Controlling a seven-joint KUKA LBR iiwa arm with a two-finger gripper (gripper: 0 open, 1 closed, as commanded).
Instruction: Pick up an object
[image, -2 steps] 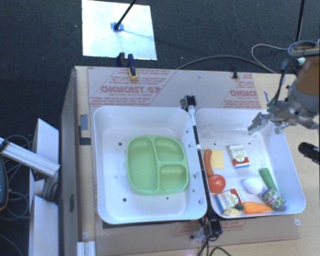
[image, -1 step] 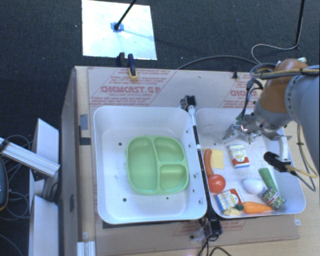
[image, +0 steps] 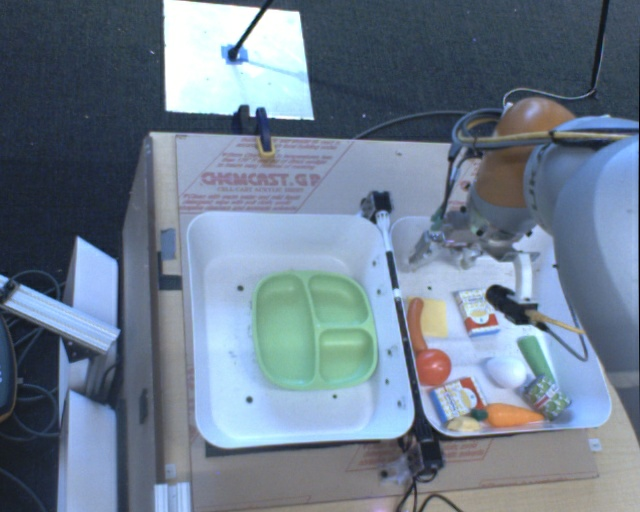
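My gripper (image: 441, 256) hangs over the far end of the right bin (image: 598, 400), open, with nothing between its fingers. Just in front of it lie a yellow cheese slice (image: 434, 318), an orange sausage (image: 414, 321) and a small red and white carton (image: 477, 310). Closer to the front sit a red tomato (image: 433, 367), a white egg (image: 505, 372), a green cylinder (image: 535, 354), a small tin (image: 547, 396), an orange carrot (image: 510, 415) and another small carton (image: 457, 398).
The left bin (image: 215, 300) holds a green divided plate (image: 313, 329). A black-edged divider (image: 393, 300) runs between the two bins. The grey arm (image: 585, 210) crosses the right bin's far right corner.
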